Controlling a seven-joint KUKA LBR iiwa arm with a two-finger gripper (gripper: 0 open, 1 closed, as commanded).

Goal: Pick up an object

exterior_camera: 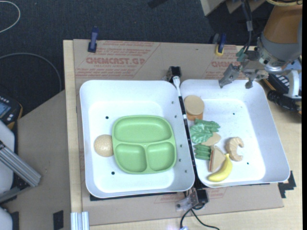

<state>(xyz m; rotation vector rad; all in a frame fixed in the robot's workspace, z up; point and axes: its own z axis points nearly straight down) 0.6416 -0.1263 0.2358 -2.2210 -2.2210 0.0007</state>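
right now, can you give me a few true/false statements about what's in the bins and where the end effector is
1. The green divided plate lies in the left bin. True.
2. The banana sits on the green plate. False: it lies in the right bin, near the front edge.
3. The end effector is above the right bin's back edge, holding nothing. True.
4. A round beige ball rests beside the plate's left side. True.
5. The leafy green item lies in the left bin. False: it is in the right bin.
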